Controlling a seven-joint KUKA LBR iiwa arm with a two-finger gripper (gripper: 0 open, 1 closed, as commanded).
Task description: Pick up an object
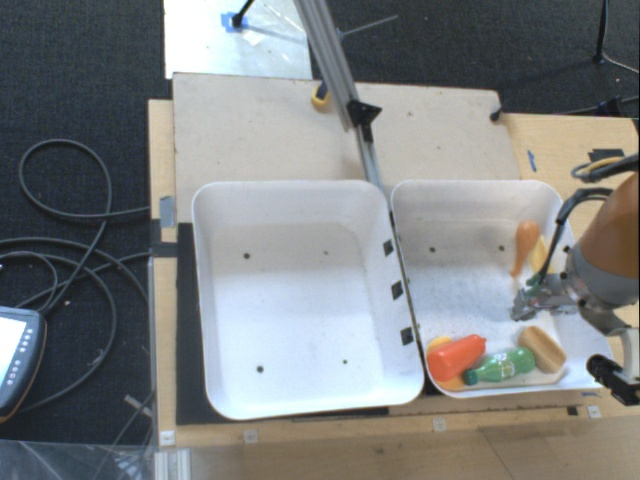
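Bench point(260, 128) with two bins; left bin point(300, 298) all free. Right bin point(470, 218): carrot point(525, 243) at right wall, pepper point(457, 355), bottle point(500, 366), bun point(543, 346) along near edge. Gripper point(527, 303) low above bun, finger state cannot tell.

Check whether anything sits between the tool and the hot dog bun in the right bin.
Nothing visible does. The tool hangs just above-left of the bun in the right bin, with bare floor between. The green bottle lies beside the bun, the carrot behind.

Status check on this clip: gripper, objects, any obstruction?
Gripper low in right bin, nothing visibly held. Red pepper, green bottle, bread roll at front wall; carrot behind gripper.
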